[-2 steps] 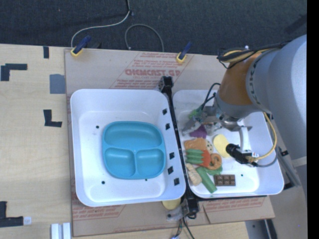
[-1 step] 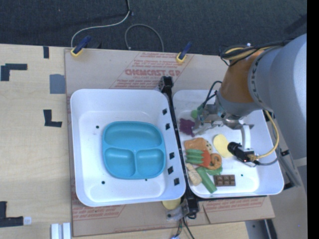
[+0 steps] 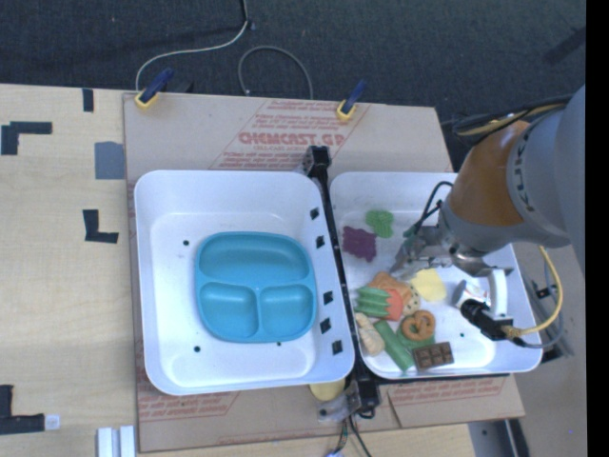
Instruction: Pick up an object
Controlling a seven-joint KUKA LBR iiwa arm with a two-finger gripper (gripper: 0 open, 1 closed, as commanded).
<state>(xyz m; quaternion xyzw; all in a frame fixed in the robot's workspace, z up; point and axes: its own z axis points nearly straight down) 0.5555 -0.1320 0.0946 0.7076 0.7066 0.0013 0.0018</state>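
Left bin: blue divided plate sits mid-bin. Cardboard sheet under both bins, red print reads like "CHEMCAST GP", rest too small to read. Right of plate, across divider, right bin: purple toy, green toy, orange-green carrot-ish thing, pretzel, chocolate bar, yellow piece. Gripper low between purple toy and yellow piece; open or closed, can't tell.

You can see red print on the cardboard sheet under the bins; its largest line looks like "CHEMCAST GP", read upside down from this side; the smaller lines are too blurred to read.
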